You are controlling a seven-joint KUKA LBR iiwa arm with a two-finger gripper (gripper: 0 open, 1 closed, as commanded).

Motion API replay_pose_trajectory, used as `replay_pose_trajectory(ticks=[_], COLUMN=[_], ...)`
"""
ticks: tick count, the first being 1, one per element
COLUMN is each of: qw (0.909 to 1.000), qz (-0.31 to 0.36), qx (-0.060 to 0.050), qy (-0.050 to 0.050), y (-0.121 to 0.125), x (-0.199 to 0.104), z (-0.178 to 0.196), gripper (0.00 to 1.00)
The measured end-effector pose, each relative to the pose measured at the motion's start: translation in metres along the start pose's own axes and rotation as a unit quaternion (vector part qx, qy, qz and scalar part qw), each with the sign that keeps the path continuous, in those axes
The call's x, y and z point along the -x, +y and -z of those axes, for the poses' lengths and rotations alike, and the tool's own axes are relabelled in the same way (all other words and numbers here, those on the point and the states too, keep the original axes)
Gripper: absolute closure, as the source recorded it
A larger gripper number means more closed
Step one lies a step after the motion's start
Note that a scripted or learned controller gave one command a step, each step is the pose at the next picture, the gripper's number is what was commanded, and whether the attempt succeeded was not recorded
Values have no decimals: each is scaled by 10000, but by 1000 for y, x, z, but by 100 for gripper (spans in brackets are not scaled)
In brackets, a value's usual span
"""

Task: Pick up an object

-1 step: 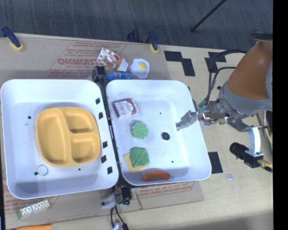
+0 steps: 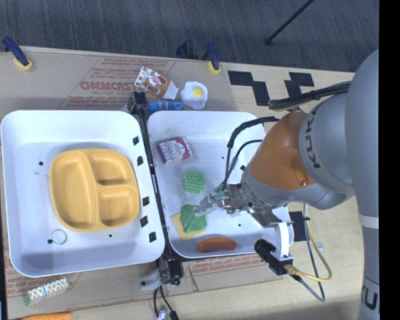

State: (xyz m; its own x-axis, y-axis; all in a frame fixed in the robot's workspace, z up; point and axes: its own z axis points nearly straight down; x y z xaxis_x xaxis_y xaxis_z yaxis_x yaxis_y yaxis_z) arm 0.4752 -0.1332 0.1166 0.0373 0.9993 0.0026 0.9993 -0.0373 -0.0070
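The right bin (image 2: 250, 122) holds a red and white packet (image 2: 174, 150), a round green knobbly ball (image 2: 195, 181), a green leafy piece lying on a yellow slab (image 2: 191, 221), and an orange-red sausage (image 2: 217, 245) along the near wall. My gripper (image 2: 208, 207) reaches in from the right and sits low over the bin floor. Its tip is just right of the leafy piece's upper edge and below the green ball. The orange band (image 2: 283, 162) and the wrist cover the right part of the bin.
The left bin (image 2: 13, 179) carries a yellow divided plate (image 2: 95, 189). Behind the bins lie a snack pack (image 2: 151, 81), a blue object (image 2: 164, 105) and a toy fried egg (image 2: 195, 94). A wrapper (image 2: 47, 290) lies at the front left.
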Motion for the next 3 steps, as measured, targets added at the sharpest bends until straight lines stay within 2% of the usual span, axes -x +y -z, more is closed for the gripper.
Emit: replay_pose_trajectory(ticks=[1,2,3], qw=[10000,10000,9975], qz=[24,40,-707], qx=[13,0,24], qy=[-9,-4,-4], y=[96,96,56], x=[-44,-44,-83], z=[-25,-15,113], gripper=[0,100,100])
